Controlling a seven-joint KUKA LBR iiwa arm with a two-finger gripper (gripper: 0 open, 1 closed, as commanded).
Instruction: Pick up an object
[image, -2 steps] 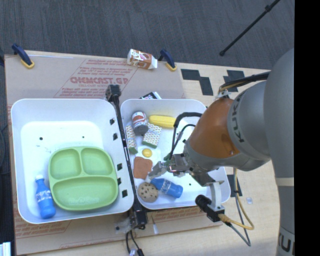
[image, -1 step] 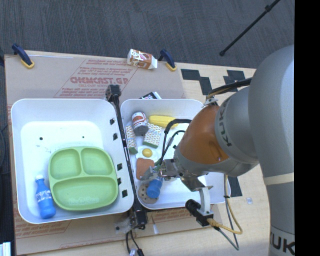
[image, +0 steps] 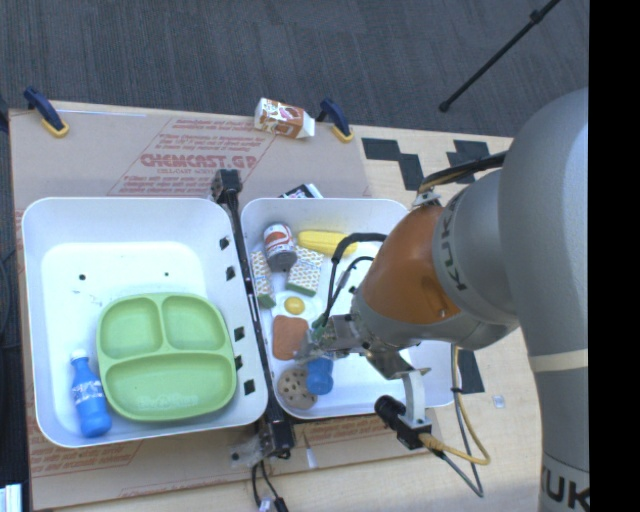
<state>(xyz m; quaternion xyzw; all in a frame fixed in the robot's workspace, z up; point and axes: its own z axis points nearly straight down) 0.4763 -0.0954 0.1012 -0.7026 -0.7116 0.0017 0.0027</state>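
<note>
My gripper (image: 322, 347) hangs low over the front left part of the right bin (image: 437, 372), under the arm's orange band. A small blue cylinder (image: 319, 379) sits just in front of it, touching or nearly touching the gripper's tip. A reddish-brown flat piece (image: 287, 338) lies just left of the gripper. A round tan perforated disc (image: 295, 387) rests by the blue cylinder. Further back lie a small yellow piece (image: 294, 305), a can (image: 279, 246) and a yellow banana-like object (image: 321, 241) on a patterned cloth (image: 306, 272).
The left bin (image: 50, 250) holds a green divided plate (image: 165, 356) and a blue bottle (image: 88, 398) at its front left. A black divider (image: 240, 290) separates the bins. A small packet (image: 281, 118) lies on the cardboard behind them. The arm covers the right bin's right half.
</note>
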